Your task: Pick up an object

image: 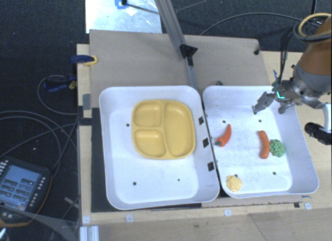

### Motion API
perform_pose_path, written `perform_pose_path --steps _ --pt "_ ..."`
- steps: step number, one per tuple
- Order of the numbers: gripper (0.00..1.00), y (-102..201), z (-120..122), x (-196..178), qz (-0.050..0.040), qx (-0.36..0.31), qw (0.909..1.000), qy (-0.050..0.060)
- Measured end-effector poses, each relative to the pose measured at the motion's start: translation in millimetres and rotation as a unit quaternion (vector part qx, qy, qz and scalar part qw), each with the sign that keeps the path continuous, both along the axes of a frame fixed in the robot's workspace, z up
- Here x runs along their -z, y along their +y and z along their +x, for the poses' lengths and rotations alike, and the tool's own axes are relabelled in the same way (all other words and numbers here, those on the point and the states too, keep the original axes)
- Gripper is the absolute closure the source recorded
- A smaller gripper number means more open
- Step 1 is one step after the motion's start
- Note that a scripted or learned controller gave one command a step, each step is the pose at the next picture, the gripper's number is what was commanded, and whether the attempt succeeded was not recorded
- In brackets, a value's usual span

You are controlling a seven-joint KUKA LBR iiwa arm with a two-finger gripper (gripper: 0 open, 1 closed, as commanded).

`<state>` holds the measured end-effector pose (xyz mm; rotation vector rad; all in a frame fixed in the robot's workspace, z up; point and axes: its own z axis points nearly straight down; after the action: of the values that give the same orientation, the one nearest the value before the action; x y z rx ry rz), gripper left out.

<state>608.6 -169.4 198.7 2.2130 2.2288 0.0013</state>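
Orange, the sausage-shaped piece is lying in the right bin just beside the green ball, so with your gripper hovering spread and empty farther back, you are wanting to descend astride it, clear of the ball.

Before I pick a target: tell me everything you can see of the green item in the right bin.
The green item is a small, bumpy, rounded lump, like a toy broccoli head, probably plastic. It lies on the floor of the right bin, toward its right side, and it seems to touch the right flank of the orange sausage-shaped piece. The gripper is above it in the view, apart from it.
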Motion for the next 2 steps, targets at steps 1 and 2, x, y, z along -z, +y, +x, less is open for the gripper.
perform_pose_path --steps 1,2 --pt "0.0 2 9 47 -0.0001 0.0 1.0 0.001" --pt "0.0 10 12 93 0.0002 0.0 1.0 0.002"
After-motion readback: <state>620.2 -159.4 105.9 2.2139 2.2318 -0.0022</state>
